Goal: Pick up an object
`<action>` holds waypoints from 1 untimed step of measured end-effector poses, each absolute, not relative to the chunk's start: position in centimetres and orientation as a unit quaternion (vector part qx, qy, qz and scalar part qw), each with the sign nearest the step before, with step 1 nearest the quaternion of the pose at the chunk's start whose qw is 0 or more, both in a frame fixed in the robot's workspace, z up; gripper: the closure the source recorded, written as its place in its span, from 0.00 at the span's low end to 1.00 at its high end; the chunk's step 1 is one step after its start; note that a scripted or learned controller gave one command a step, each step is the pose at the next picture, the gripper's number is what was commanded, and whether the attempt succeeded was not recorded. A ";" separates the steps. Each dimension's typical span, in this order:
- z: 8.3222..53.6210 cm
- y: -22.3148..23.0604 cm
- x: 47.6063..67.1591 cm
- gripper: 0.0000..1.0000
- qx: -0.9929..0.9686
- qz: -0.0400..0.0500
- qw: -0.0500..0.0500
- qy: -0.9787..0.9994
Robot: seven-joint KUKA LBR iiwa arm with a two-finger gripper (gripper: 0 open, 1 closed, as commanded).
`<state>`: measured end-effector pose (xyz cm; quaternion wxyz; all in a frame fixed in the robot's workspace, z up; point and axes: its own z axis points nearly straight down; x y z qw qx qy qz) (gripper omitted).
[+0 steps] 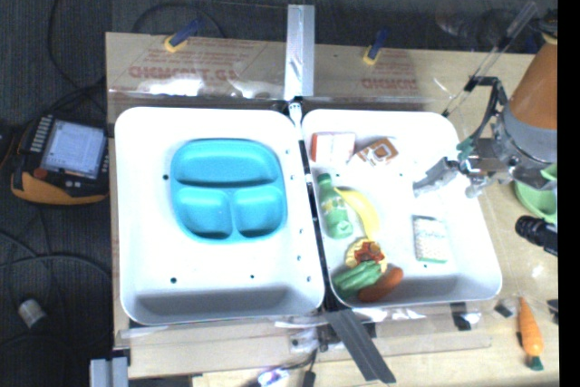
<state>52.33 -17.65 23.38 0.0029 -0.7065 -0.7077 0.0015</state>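
Hovering over the right bin (471, 281) close to its right edge, the arm (535, 109) has its fingers (433, 178) spread apart, bare white floor between them, gripping nothing. Everything pickable sits in this bin. A pale flat packet (431, 240) lies just to the near side of the fingers, by the right edge, apart from all the rest. Along the left wall it's crowded: a green bottle (332, 208) lies against that wall with a yellow banana (364, 211) touching its side. Toward the near left corner there's a heap of toy vegetables (367, 272), green, red and yellow, jumbled so tightly I can't separate the pieces. Up in the far left corner a red and white box (332, 147) lies flat, with a small brown and white packet (378, 150) just beside it. Open floor runs through the middle of the bin and along the far edge toward the right corner. Over in the left bin (136, 222), a blue divided tray (227, 188) takes the centre, with bare floor all round it. On the surface beyond the right bin's near right corner lies an orange carrot (529, 333). Something green (536, 195) past the right edge is partly hidden by the arm, and I can't name it. Print on the packets is too small to read.
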 end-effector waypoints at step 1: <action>8.8 -11.7 53.9 0.00 -0.667 -0.001 -0.002 -0.745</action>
